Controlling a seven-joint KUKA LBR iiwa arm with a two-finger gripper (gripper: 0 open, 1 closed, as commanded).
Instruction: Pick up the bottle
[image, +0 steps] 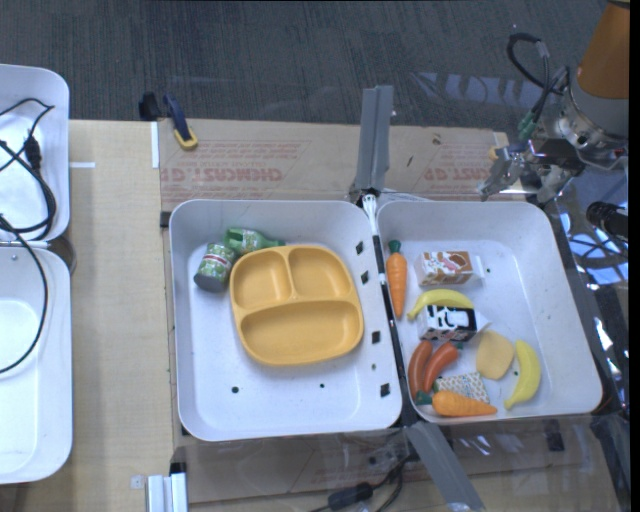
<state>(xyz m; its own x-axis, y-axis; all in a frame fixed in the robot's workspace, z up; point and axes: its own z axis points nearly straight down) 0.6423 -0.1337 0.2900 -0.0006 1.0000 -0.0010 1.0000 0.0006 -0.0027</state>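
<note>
A small green bottle (254, 239) lies on its side at the back of the left bin (190, 330), just behind a yellow divided plate (296, 303). Beside it on the left rests a short jar (212, 266) with a green label and a grey base. My gripper (522, 183) hangs over the back rim of the right bin (560, 250), far to the right of the bottle. Its two fingers are spread, open, with nothing between them.
The right bin holds a carrot (397, 279), a snack box (447, 266), two bananas (441, 299), red peppers (432, 362), a potato (494, 353) and another carrot (462, 404). A grey divider post (375, 140) stands between the bins.
</note>
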